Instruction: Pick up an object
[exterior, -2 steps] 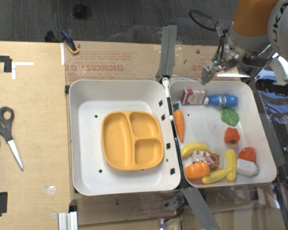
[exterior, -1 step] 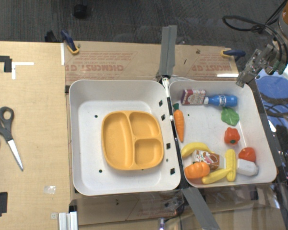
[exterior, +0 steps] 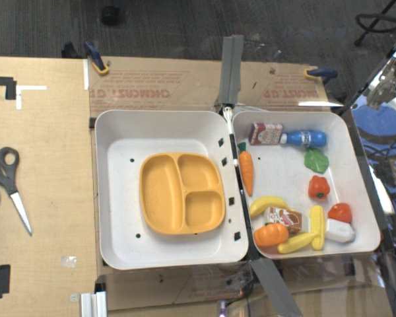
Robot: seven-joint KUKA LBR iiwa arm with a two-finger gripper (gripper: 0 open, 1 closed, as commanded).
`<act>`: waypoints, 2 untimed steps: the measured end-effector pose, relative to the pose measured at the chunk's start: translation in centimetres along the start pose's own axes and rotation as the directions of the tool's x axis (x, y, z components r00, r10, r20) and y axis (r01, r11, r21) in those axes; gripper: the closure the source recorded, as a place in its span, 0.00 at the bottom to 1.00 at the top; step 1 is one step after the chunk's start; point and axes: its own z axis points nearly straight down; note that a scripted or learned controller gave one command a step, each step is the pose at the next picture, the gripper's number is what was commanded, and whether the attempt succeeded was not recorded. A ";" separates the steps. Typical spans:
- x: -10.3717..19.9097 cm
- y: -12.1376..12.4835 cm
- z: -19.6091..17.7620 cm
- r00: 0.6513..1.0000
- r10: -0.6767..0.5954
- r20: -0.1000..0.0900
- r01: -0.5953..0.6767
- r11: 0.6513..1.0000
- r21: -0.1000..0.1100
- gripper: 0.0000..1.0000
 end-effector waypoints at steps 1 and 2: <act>-1.3 0.6 0.3 0.925 -0.379 0.002 0.379 0.925 -0.002 1.00; -2.4 1.1 -1.0 0.762 -0.648 0.003 0.648 0.762 -0.001 1.00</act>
